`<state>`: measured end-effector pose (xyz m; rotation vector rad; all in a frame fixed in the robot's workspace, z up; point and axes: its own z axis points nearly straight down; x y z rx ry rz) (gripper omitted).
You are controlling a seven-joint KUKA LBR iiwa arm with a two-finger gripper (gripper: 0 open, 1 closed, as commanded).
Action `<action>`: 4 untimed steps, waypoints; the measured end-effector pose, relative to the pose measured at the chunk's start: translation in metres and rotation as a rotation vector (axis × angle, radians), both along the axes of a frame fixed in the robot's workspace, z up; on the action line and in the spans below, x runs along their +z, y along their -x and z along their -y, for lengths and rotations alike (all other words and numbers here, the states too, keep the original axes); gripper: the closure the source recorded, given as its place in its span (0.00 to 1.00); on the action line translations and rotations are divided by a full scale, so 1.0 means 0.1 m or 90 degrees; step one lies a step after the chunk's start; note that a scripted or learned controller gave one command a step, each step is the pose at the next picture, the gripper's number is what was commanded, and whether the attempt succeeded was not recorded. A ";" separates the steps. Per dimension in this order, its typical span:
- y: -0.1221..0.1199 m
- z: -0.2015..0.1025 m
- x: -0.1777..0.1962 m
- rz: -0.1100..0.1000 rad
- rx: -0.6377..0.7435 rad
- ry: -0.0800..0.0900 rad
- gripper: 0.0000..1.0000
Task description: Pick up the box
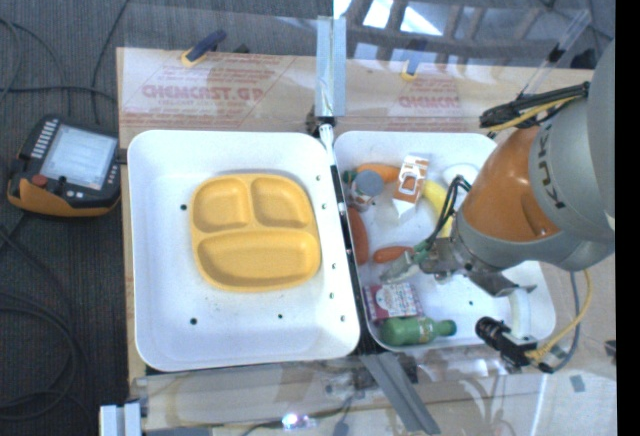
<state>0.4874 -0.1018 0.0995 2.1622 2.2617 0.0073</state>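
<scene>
The arm enters from the right over the right bin (543, 322). The gripper (418, 259) is low over the bin's middle, above the clutter; whether its fingers are apart or closed cannot be told, and nothing is visibly held between them.

The box (412, 176), small, orange and white, stands near the right bin's far edge, beside a yellow item (434, 194) and clear of the gripper. A carrot (358, 236) lies along the bin's left wall. A red packet (395, 300) and a green bottle (415, 329) lie near the front edge.

The left bin (160, 324) carries a yellow divided tray (256, 232) at its centre.
</scene>
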 end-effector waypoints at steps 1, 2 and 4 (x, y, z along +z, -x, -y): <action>0.00 -0.03 -0.09 0.000 -0.067 -0.004 0.00; 0.00 -0.04 -0.01 -0.002 -0.066 -0.005 1.00; -0.07 -0.02 -0.10 -0.005 -0.053 -0.004 0.00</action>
